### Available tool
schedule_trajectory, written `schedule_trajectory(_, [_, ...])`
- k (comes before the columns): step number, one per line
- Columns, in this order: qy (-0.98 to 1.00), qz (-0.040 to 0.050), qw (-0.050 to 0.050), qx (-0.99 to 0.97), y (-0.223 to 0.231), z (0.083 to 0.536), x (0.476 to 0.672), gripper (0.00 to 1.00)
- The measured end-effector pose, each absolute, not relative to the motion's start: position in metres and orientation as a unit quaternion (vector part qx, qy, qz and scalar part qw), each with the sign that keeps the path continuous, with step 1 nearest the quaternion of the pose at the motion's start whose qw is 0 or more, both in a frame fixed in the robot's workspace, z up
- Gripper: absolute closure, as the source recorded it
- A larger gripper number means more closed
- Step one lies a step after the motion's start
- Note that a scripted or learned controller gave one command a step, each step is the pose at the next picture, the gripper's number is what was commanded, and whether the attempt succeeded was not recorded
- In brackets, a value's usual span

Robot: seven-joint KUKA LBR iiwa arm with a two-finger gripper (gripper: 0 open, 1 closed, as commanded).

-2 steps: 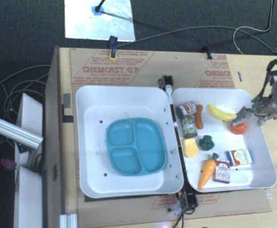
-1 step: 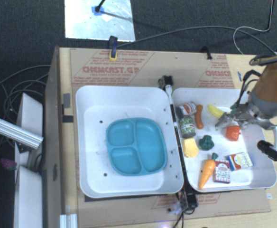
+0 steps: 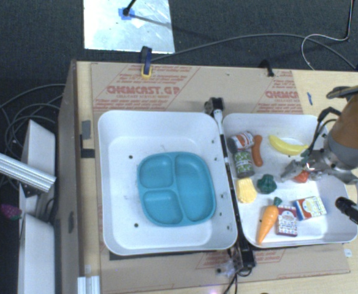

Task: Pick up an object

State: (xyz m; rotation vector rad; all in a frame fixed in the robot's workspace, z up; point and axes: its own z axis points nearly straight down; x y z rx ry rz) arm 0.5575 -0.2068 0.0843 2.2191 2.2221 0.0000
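nearest the camera, along the front edge of the right bin [image 3: 344, 234], lie a carrot [image 3: 266, 222], a small red box [image 3: 287, 220] just beside it, and a white carton [image 3: 309, 207] touching the red box's far corner. behind them sit a yellow corn cob [image 3: 246, 190] and a dark green broccoli piece [image 3: 266, 183], close together. further back a green bottle [image 3: 243, 162] lies by the bin's left wall, with a small can [image 3: 242, 141] above it and an orange sausage [image 3: 257, 150] just to its right. a banana [image 3: 287, 144] lies near the back of that bin.

the gripper [image 3: 301, 171] reaches in from the right, low over the middle of the right bin, with the grey arm [image 3: 350, 136] and its orange band behind it. a small red thing [image 3: 301, 177] sits right at the fingertips; whether the fingers are spread or pinching it cannot be told.

the left bin [image 3: 114, 139] holds a blue divided plate [image 3: 176, 187] near its middle. both bins rest on a cardboard sheet [image 3: 167, 84].
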Motion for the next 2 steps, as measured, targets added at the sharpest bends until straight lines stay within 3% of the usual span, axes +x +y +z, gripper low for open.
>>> schedule_trajectory(1, [0.709,0.0018,0.002,0.705,-0.161,0.133,0.623,0.0])
schedule_trajectory(2, [0.708,0.0005,0.0,0.707,-0.131,0.166,0.527,0.0])
